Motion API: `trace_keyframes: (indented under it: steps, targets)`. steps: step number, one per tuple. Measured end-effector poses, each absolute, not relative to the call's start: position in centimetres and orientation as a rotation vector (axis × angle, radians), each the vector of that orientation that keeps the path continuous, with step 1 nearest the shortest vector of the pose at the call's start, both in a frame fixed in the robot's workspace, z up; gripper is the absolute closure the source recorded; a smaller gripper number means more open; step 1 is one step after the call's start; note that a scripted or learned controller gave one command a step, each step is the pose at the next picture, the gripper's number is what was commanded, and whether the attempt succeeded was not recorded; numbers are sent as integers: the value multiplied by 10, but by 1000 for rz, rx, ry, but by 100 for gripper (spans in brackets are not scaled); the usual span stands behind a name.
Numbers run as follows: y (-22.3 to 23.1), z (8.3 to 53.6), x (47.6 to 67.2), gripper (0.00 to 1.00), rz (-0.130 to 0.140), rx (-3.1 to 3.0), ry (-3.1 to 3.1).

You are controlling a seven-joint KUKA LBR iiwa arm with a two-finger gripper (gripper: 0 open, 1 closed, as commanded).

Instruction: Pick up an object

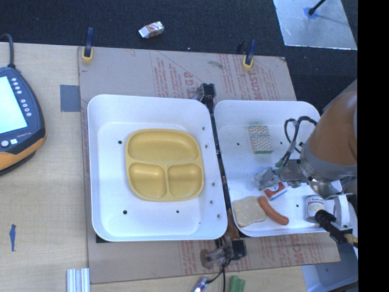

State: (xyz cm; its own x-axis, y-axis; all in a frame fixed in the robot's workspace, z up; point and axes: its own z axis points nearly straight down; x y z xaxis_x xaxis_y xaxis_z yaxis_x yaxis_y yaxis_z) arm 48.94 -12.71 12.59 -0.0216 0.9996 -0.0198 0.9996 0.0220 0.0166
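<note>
On the cardboard-covered bench (182,72), two white bins (103,163); the hand (267,178) possibly spread, hard to tell.

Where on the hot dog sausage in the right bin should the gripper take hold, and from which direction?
Across the middle of the sausage, coming straight down. It lies flat on the floor of the right bin, slanting, with a bread slice touching one side, so closing across its narrow width at mid-length looks most balanced, though the bread leaves little room there.

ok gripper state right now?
Gripper: low in the right bin, near a small red and white item; open or closed cannot be told, no object visibly held.
</note>
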Motion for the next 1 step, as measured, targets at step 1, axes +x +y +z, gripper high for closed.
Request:
trace_keyframes:
  steps: [1]
  targets:
    - [-117,94,488,0,-2,2212,2221]
